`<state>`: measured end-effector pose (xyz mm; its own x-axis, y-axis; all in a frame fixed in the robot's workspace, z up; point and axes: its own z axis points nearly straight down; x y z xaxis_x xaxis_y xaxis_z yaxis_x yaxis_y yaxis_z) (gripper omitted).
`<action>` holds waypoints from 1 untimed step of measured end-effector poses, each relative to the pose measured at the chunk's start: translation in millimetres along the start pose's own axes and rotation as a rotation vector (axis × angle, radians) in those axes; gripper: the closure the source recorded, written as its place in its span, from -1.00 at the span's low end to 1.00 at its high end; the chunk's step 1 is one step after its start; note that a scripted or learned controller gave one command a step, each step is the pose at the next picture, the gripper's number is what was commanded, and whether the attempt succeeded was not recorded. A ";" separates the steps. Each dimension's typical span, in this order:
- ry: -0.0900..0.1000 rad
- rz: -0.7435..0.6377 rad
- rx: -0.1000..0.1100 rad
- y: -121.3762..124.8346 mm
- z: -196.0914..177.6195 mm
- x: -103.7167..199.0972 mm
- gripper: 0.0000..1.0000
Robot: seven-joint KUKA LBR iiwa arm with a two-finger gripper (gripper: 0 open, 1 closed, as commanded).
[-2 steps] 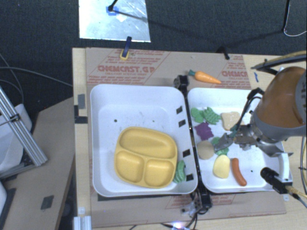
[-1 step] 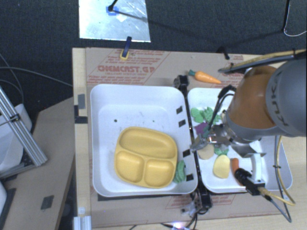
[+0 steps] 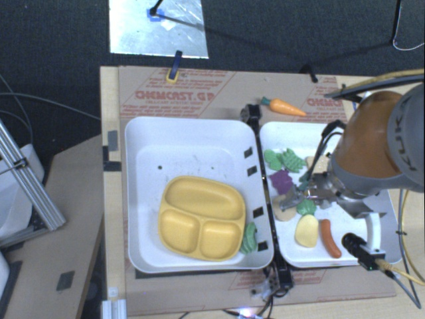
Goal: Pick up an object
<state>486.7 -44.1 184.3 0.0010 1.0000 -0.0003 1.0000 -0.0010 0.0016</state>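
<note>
The purple toy vegetable (image 3: 281, 180) lies in the right bin (image 3: 292, 135), near its left wall, among green, yellow and red pieces. The hand (image 3: 300, 198) sits just right of it; its grip state is unclear. Crowded neighbours could foul a grasp.

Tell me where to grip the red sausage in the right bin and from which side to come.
Grip the red sausage across its middle, coming straight down from above. It lies flat and long, running up-down in the view, so closing across its narrow width should seat best. It lies close beside the yellow piece on its left, so go carefully there.
</note>
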 end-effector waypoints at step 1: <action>-0.001 0.003 0.004 -1.2 41.5 -46.1 -1.00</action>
<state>485.5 -90.3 142.8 0.0038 1.0000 -0.0015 1.0000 -0.0038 -0.0026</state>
